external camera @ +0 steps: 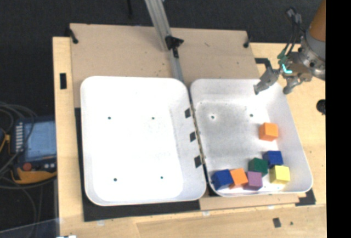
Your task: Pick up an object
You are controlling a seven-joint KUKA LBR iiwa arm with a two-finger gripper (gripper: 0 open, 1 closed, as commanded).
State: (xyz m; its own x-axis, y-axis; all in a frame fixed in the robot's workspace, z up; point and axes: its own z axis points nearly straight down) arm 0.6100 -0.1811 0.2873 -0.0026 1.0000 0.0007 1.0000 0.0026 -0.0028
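Observation:
My gripper (277, 83) hangs over the far right corner of the right bin (230, 122), its two fingers spread open with nothing between them. An orange cube (269, 131) lies alone in the right bin, below and slightly left of the gripper. Several more cubes crowd the bin's near edge: a blue one (221, 178), an orange one (239, 176), a purple one (254, 179), a green one (258, 165), a second blue one (273, 157) and a yellow one (281, 173).
The left bin (134, 138) lies beside the right one, with black clips along their shared edge. A slanted metal post (159, 17) rises behind the bins. A device with cables (33, 146) sits off the bench at the left.

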